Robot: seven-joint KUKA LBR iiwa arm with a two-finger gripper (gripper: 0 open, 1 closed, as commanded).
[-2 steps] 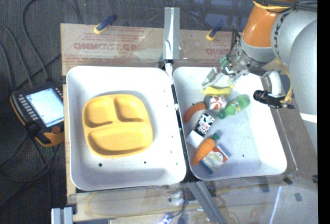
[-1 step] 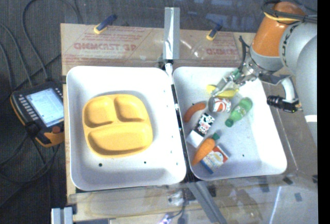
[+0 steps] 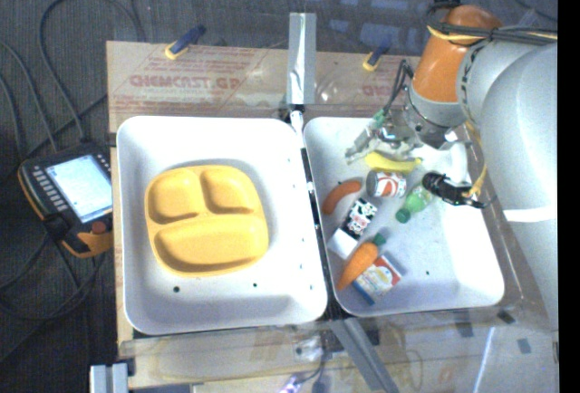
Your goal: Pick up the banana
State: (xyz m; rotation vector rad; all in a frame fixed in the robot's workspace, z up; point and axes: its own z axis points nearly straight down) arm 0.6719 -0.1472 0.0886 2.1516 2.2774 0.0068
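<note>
Looking down at a slant on a wooden board [image 3: 208, 83] with faded red lettering, two white bins side by side on it. In the left bin [image 3: 145, 292], a yellow plate [image 3: 208, 219] with three compartments, lying flat near the middle.

In the right bin [image 3: 462, 264], everything crowded into the left half. At the far end, the banana [image 3: 396, 162] — lying flat and roughly crosswise, directly beneath the gripper [image 3: 379, 138]. Reaching in from the right, the grey arm [image 3: 517, 119] with its orange band [image 3: 439, 65], gripper low over the banana; touching or just above, cannot tell. Jaws wide or narrow — cannot tell from this angle either.

Just this side of the banana, a small can [image 3: 385, 184] on its side. Left of the can, a reddish sausage [image 3: 342, 196] near the bin's left wall. Right of the can, a green bottle [image 3: 415, 204] lying down. Nearer than the can, a little carton [image 3: 361, 218] with black-and-white patches, a white block [image 3: 340, 244] touching its near end. Nearer still, a carrot [image 3: 360, 263], green top pointing away, and just beside it a small box [image 3: 379, 279] in red, white and blue.

Off the bench on the left, a handheld controller [image 3: 68, 190] with a lit screen, lying on the carpet. On the board's far edge, two clamps [image 3: 184, 40], blue and yellow.
</note>
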